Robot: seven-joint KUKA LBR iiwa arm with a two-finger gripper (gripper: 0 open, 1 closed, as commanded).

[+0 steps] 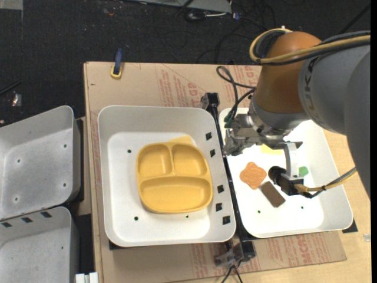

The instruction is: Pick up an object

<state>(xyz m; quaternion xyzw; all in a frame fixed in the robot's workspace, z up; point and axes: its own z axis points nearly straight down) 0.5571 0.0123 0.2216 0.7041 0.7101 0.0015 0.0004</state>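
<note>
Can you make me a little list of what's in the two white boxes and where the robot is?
left white bin: yellow plastic plate with three compartments, lying flat in the middle
right white bin: orange flat wavy-edged piece; brown rectangular block right beside it; small green piece further right
grey arm with orange band: over the right bin's far side
gripper: near the wall between the bins
held thing: cannot tell

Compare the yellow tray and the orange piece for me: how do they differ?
The yellow tray is far larger than the orange piece. The yellow tray lies in the left bin, the orange piece in the right bin. The tray has three compartments; the orange piece is plain, with a wavy edge. Both lie flat.
</note>
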